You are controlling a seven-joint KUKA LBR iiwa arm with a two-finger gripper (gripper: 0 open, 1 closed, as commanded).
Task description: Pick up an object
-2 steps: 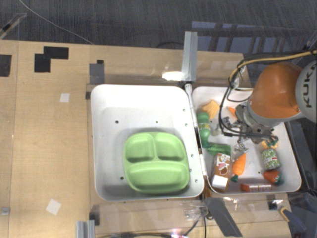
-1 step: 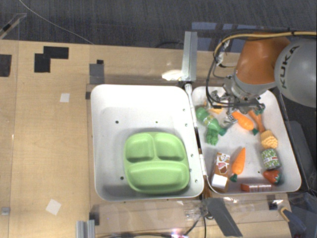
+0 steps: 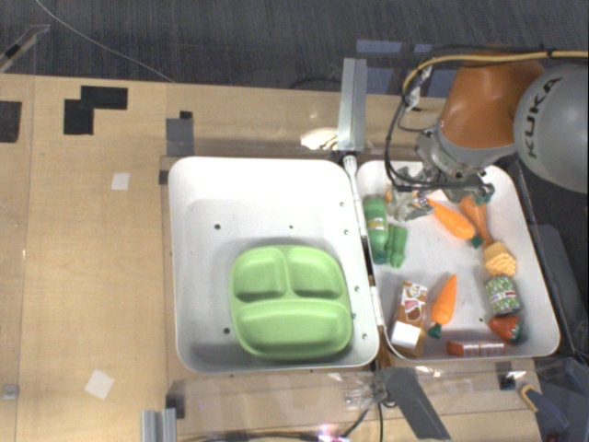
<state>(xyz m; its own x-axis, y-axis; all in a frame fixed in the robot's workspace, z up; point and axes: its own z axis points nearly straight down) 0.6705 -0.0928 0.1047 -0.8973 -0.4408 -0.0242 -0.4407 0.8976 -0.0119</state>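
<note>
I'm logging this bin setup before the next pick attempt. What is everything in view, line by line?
Bins: two, white, side by side on the bench.
Divided plate: one, green, in the left bin.
Green toy vegetables: a cluster, right bin, by its left wall.
Carrots: three, orange; one mid-bin, two near the top.
Corn: one, yellow, right side.
Can: one, green label, below the corn.
Carton: one, white and brown, bottom left of the right bin.
Arm: one, grey with orange band, over the right bin's top.
Pincer: one, low beside the green vegetables.
</note>
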